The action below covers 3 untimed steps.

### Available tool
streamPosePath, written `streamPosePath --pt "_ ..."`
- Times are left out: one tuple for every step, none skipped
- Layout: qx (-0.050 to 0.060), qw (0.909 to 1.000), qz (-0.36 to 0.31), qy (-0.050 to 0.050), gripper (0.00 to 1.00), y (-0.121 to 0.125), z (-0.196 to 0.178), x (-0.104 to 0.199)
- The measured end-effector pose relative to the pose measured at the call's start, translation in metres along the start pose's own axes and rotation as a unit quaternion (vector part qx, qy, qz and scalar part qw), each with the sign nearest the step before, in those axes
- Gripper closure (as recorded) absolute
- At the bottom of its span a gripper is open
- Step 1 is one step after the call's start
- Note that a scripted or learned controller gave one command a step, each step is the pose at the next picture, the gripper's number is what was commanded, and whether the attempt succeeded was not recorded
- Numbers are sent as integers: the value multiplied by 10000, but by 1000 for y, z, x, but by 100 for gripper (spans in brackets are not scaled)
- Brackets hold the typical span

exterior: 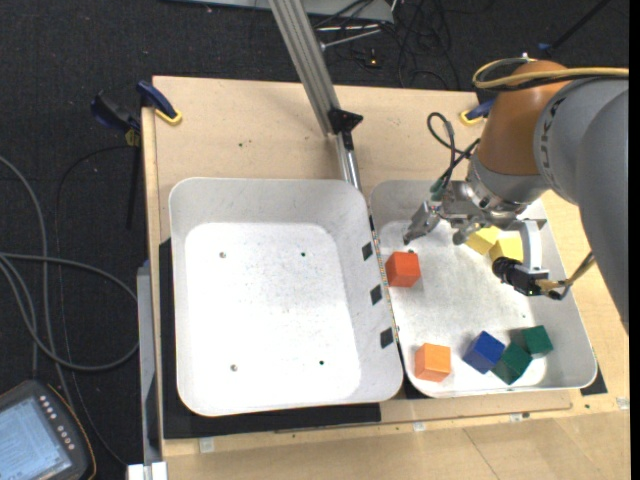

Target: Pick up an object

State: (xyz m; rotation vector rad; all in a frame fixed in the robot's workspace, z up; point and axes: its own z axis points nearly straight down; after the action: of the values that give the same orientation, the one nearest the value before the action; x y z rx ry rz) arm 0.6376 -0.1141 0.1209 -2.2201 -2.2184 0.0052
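Observation:
My gripper (437,231) hangs over the far part of the right bin (570,318), open, with nothing between its fingers. A red-orange cube (403,268) lies just below and left of the left fingertip, apart from it. A yellow block (495,240) sits right of the other finger, partly covered by the wrist. Along the bin's near side lie an orange cube (433,361), a blue cube (486,351) and two green cubes (514,364) (537,340) close together.
The left bin (200,218) stands beside the right one, their rims touching. A metal pole (310,58) slants down to the bench between the bins' far corners. Clamps sit at the bench's far corners. A cable loops off the wrist.

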Motion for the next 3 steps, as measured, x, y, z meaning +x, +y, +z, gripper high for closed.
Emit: streamPosePath --pt "-34 10000 3 -3 100 2 -14 0" --pt "-61 10000 -15 -6 100 2 -78 2" --pt "-64 10000 -19 -7 100 2 -141 7"
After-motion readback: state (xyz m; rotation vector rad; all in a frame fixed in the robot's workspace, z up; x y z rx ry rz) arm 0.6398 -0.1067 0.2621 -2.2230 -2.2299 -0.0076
